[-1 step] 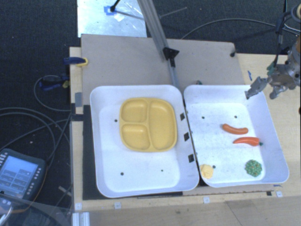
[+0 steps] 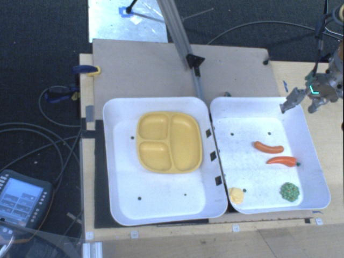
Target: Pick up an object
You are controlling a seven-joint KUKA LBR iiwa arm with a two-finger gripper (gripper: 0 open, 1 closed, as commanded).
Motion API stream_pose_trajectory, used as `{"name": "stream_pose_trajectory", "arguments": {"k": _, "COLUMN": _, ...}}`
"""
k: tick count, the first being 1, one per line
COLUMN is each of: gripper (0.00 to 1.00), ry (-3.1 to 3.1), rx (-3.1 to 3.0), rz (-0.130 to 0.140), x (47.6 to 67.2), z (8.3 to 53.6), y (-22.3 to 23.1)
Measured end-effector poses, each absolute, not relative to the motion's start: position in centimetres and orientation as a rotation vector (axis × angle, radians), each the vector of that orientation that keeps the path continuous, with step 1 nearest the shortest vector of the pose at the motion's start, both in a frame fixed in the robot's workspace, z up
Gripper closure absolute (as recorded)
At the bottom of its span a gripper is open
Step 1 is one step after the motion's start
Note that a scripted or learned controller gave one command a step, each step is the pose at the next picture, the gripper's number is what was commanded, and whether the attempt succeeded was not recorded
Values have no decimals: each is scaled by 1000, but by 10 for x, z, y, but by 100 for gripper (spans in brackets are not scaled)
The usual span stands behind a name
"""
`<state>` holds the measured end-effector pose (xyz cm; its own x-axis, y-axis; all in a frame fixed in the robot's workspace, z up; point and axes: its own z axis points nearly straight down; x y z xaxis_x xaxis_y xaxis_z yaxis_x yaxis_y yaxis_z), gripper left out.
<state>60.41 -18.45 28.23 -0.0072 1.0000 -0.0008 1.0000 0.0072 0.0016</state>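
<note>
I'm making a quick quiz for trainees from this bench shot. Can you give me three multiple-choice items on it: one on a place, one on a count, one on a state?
1. Where does the yellow divided plate lie?
A. In the left bin
B. In the right bin
C. On the bare bench

2. How many small food items lie in the right bin?
A. Two
B. Four
C. Six

3. How does the hand stand?
A. Shut on a sausage
B. Pressed on the plate
C. Open above the right bin's far right corner, holding nothing

Key: 1 A, the plate sits inside the left bin. 2 B, two orange-red sausages, a green piece and a pale yellow piece. 3 C, its fingers are spread with nothing between them.
</note>
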Motion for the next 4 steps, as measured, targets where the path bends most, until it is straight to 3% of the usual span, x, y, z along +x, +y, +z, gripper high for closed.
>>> {"name": "stream_pose_trajectory", "arguments": {"k": 3, "gripper": 0, "ry": 2222, "rx": 2223, "rz": -2, "x": 603, "z": 136, "y": -182}}
{"name": "stream_pose_trajectory", "arguments": {"k": 4, "gripper": 100, "ry": 2218, "rx": 2218, "rz": 5, "x": 605, "z": 150, "y": -183}}
